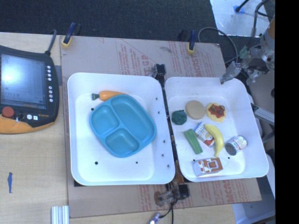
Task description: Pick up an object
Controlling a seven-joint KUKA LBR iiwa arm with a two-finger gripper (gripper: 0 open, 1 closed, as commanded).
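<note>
The right bin (247,171) holds several small items: a dark green lump (179,117), a tan round disc (195,109), a yellow piece with a red top (216,111), a green stick (192,141), a small carton (203,133), a banana (215,137), a tin can (236,144) and a red and white box (208,166). My gripper (240,73) hangs over the bin's far right corner with its fingers spread and nothing between them. It is well clear of all the items.
The left bin (79,167) bears a blue divided plate (122,125) with an orange carrot (108,95) tucked behind it. A teach pendant (25,90) lies on the bench at the left. Clamps (191,41) and cables sit along the far edge.
</note>
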